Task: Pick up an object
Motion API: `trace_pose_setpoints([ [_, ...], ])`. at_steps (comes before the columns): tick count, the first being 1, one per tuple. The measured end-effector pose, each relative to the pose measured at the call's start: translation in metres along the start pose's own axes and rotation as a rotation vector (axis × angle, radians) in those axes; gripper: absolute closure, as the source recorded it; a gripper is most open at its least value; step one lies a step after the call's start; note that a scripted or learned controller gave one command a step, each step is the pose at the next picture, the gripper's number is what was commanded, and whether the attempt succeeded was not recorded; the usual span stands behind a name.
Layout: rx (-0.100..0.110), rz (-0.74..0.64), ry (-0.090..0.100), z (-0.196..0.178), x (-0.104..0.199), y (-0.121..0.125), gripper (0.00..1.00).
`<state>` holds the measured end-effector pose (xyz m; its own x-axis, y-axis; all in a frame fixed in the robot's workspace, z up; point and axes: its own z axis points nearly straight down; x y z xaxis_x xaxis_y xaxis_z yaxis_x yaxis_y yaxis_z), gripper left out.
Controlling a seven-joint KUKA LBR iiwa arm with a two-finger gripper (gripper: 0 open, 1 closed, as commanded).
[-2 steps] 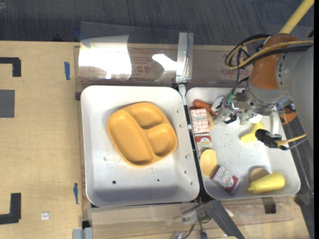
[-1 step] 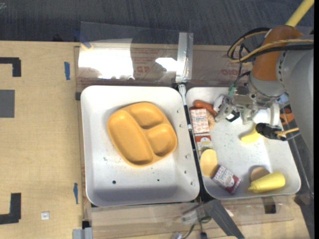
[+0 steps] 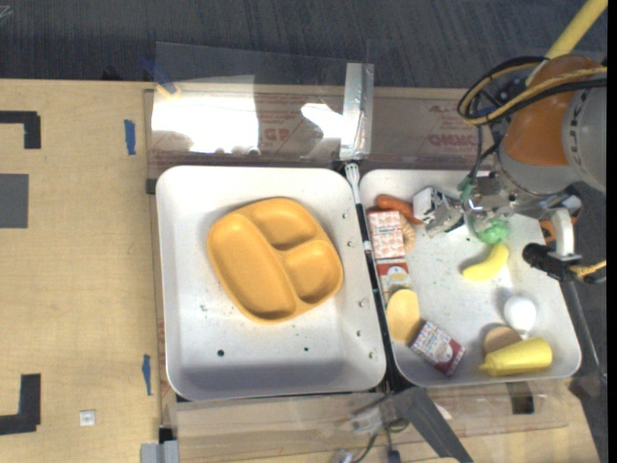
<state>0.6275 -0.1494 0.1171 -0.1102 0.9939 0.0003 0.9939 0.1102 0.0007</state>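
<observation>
Lying low in the far part of the right shallow white bin (image 3: 445, 292), just beside the grey two-finger gripper (image 3: 445, 210): a small green plastic piece (image 3: 494, 230), the likeliest pick. Probably light and stiff, perhaps slick; too small and too crowded by the wrist to read its shape. Best taken across its narrowest width, straight from above. Cannot tell whether the gripper is parted or closed; nothing seen clamped in it.

Just nearer than the green piece, a curved yellow banana-shaped toy (image 3: 485, 263). Further toward the near edge, a white ball (image 3: 521, 310) and a yellow squeeze bottle (image 3: 518, 357) on its side. Along the wall shared with the other bin, a red-and-white carton (image 3: 386, 231), an orange carrot-like piece (image 3: 390, 203), a red packet (image 3: 439, 347).

In the left white bin (image 3: 178, 287), well apart, a yellow-orange divided plate (image 3: 275, 257), sitting tilted.
</observation>
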Motion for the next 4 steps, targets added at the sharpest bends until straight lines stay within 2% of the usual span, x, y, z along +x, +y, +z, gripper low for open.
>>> trace_pose_setpoints([
  [1, 0.002, -0.137, 0.0, 0.02, -0.006, -0.077, 0.0],
  [2, -0.008, 0.144, 0.042, 0.02, -0.036, -0.058, 0.0],
  [3, -0.015, 0.044, 0.033, 0.021, -0.036, -0.065, 0.0],
  [4, -0.032, 0.073, 0.029, 0.02, -0.032, -0.124, 0.0],
])
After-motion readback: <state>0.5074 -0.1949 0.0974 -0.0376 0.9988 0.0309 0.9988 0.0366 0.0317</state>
